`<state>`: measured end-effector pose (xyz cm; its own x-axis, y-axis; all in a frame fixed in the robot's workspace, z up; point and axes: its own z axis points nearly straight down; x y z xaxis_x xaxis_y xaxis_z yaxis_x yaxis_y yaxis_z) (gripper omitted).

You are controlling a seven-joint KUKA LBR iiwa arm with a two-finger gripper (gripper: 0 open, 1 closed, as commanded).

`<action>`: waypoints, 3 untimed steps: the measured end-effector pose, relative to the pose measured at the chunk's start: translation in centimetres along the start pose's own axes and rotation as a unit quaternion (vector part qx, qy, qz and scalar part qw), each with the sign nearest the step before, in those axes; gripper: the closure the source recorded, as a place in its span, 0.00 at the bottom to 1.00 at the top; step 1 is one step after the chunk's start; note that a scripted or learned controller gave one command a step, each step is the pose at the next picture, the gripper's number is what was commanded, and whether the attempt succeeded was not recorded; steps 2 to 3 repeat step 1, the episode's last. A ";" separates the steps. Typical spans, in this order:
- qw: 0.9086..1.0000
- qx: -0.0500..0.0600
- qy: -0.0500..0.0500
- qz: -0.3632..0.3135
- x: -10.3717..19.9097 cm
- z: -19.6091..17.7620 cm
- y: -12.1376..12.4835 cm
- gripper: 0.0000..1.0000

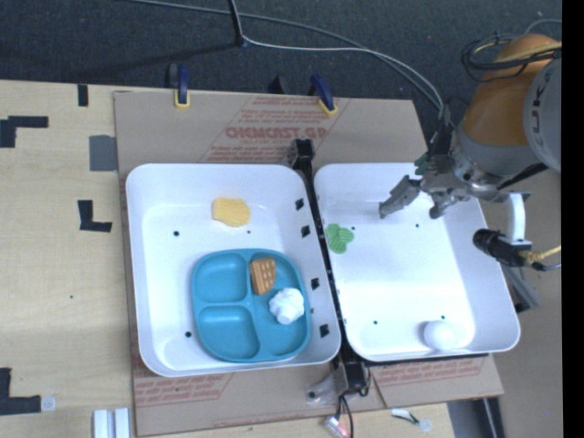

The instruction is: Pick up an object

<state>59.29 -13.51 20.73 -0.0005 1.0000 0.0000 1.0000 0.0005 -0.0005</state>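
Note:
My gripper [418, 203] hangs over the upper right part of the right bin [474, 272], its two dark fingers spread open with nothing between them. A small green object [339, 237] lies at the left side of that bin, well to the left of and below the gripper. A white ball [442, 334] rests near the bin's front edge. In the left bin [155, 208] lies a yellow piece [232, 211], and a blue divided tray [219, 327] holds a brown waffle-like piece [263, 275] and a white lump [286, 305].
The bins stand on a cardboard sheet [265, 126] clipped at the back. A black divider clip [302, 153] sits between the bins at the back. A cable [301, 39] runs across the dark backdrop toward the arm.

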 end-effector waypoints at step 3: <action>1.000 -0.002 0.000 -0.006 4.3 -4.3 -2.5 0.00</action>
